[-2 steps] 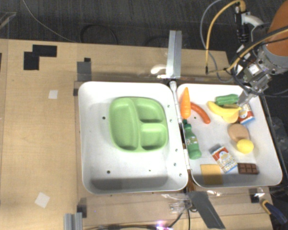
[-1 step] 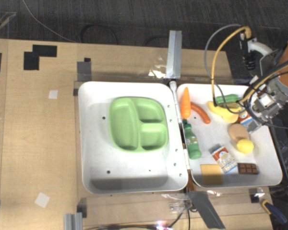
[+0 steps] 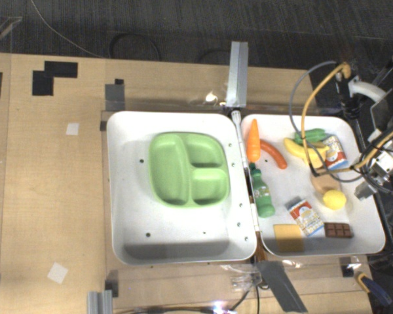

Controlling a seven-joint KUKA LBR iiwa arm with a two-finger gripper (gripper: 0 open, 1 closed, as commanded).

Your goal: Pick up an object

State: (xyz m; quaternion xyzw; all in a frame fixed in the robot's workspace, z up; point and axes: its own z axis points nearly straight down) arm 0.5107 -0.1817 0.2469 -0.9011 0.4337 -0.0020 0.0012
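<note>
Lying nearest in the right bin [image 3: 373, 244]: chocolate bar [image 3: 338, 230], tan block [image 3: 288, 233], small carton [image 3: 306, 216]. Sitting just behind, a lemon [image 3: 335, 199], with a green bottle [image 3: 262, 195] resting along the left wall. Lying farther back, sausage [image 3: 273, 154], carrot [image 3: 253, 140] and banana [image 3: 301, 150]. Filling the left bin [image 3: 128, 241], a green divided tray [image 3: 188, 169]. Hanging by the right bin's right rim among cables, gripper [image 3: 380, 164], grip state impossible to tell, touching none of the objects.
</note>
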